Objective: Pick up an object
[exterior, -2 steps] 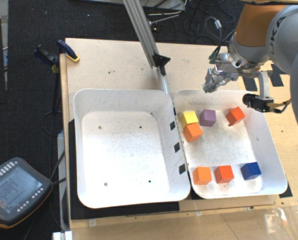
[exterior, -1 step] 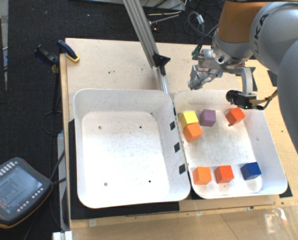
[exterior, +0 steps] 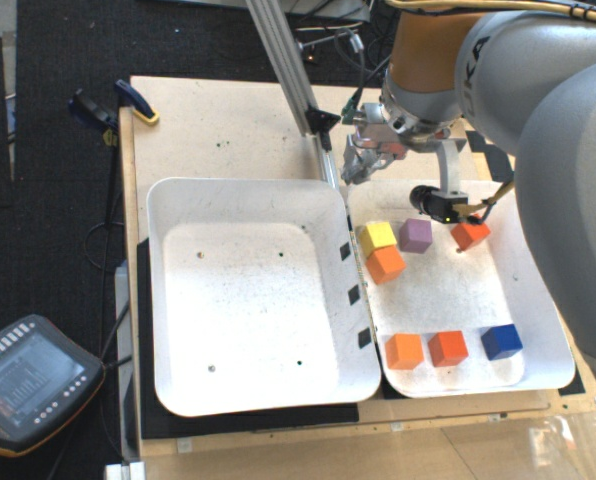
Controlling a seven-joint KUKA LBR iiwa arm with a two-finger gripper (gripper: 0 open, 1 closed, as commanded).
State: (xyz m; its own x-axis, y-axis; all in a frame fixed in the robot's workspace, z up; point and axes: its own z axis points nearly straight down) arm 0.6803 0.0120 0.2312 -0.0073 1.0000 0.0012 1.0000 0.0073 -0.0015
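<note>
Hovering above the far end of the right bin (exterior: 538, 363), the gripper (exterior: 363, 163) hangs near that bin's upper left corner, with no block beneath it or between its parts; whether it is spread or closed I cannot tell at this angle.

The candidates all lie in the right bin. A yellow block (exterior: 379, 235) sits touching an orange block (exterior: 385, 263), with a purple block (exterior: 415, 234) just beside them. A red-orange block (exterior: 469, 234) lies a little further right, near a black fitting on the arm's cable. Along the near edge stand another orange block (exterior: 405, 350), a red block (exterior: 448, 347) and a blue block (exterior: 501, 341), each apart from its neighbours. The left bin (exterior: 178, 208) sits alongside on the tabletop (exterior: 218, 118).

To do this step well, I judge a separated block the safer target: the blue one or the red one leaves room on both sides. The yellow and orange pair is closest but crowded, so a descent there risks nudging one block against the other. Centre over the chosen block, align with its flat faces, then descend straight.
</note>
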